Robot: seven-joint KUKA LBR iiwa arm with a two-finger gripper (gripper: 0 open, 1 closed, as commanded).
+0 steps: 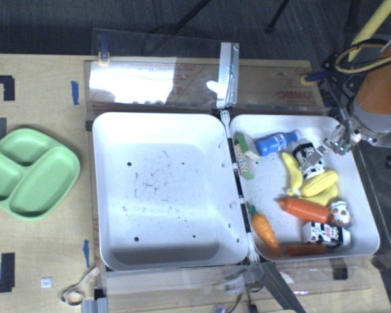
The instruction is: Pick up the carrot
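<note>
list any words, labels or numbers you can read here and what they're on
None can be read for certain.
Red print on the cardboard sheet behind the right bin: too blurred to read.
Blue bottle: its label is too small to make out.
Small tag on the bench, near the bottom left: too small to read.
The carrot carries no text.

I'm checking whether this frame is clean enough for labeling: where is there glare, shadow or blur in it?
Camera view: strong glare whitens the clear panel behind the left bin; a soft shadow darkens that bin's near edge; the carrot and other toys in the right bin are evenly lit but slightly soft; the gripper at the right rim is blurry, its details hard to make out.
</note>
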